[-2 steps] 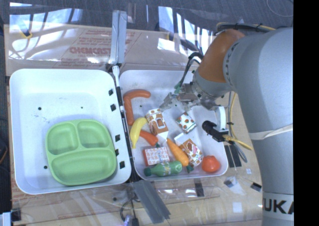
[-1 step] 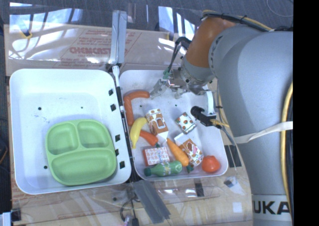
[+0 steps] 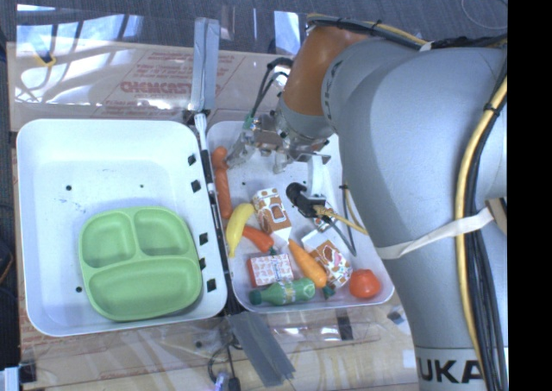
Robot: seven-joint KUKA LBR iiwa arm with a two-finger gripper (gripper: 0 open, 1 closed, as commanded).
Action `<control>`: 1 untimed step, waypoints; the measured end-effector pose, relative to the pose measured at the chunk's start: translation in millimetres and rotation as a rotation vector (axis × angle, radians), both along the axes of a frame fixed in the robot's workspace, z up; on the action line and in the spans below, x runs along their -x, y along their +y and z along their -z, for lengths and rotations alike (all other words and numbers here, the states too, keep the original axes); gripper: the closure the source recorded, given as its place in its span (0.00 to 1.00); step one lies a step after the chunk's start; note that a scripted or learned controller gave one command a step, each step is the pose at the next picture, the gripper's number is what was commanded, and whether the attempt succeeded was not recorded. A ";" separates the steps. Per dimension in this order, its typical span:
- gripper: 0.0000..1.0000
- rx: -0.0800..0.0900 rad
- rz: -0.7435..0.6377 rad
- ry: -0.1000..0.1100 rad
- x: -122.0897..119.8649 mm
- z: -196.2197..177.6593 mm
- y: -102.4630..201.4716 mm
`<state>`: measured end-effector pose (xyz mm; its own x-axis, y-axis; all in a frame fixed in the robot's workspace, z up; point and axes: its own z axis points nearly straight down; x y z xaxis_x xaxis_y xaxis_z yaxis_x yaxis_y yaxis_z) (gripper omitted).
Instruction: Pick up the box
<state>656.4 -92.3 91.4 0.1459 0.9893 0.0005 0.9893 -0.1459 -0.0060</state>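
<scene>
The box (image 3: 271, 211), a small printed carton, stands tilted in the middle of the right bin (image 3: 379, 294), beside a banana (image 3: 237, 227) and a carrot (image 3: 257, 238). It looks light, stiff and likely hollow, best pinched gently across its narrow sides. The gripper (image 3: 278, 149) hovers just beyond it, near the bin's far edge.

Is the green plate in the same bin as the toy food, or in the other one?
The other one. The green plate lies flat in the left bin. The boxes, carrots and banana are in the right bin.
</scene>
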 end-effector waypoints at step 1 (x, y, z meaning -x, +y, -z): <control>0.00 0.002 0.329 -0.004 -0.8 -1.4 -64.4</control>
